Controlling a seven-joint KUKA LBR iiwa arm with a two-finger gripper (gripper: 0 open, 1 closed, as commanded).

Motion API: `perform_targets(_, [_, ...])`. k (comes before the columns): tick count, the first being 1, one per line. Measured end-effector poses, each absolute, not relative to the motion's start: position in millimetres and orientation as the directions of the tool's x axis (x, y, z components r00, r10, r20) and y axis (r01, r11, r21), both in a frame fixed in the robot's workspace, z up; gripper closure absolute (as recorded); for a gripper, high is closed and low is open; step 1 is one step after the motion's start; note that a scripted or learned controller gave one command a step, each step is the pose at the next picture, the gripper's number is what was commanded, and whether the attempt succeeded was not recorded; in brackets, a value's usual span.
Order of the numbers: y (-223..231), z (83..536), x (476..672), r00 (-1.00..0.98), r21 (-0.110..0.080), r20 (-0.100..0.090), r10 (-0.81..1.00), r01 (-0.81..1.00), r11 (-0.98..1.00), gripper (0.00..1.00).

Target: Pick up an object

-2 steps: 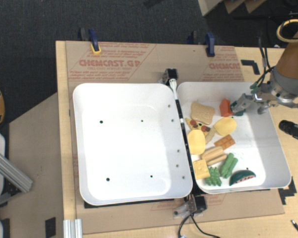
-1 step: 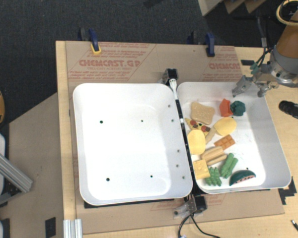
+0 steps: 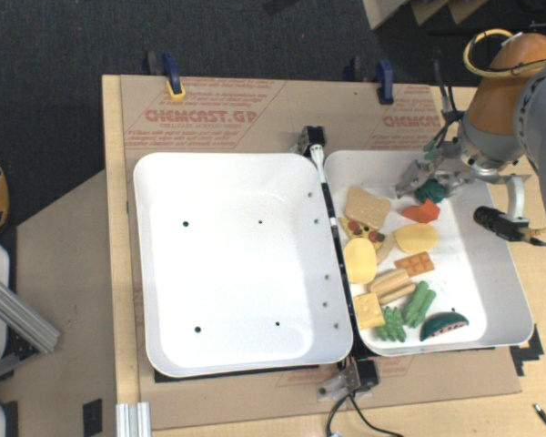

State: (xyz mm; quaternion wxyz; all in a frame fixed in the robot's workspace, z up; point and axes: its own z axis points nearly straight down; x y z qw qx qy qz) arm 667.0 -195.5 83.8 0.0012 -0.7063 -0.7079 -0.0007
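Hanging over the right white bin, my gripper pinches a small dark-green object; the red tomato-like piece lies just below it.

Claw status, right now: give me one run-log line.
arm: over right bin far corner | claw: low, at teal item, beside red item | grasp: cannot tell | food pile: untouched | left bin: idle

Toy foods in right bin, gripper seemingly above its far side
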Motion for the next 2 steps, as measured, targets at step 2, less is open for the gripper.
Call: perform_targets(2, [-126.3,169.3,668.1,-0.006,0.007,-0.001,1.000,1.000,0.006,1.00])
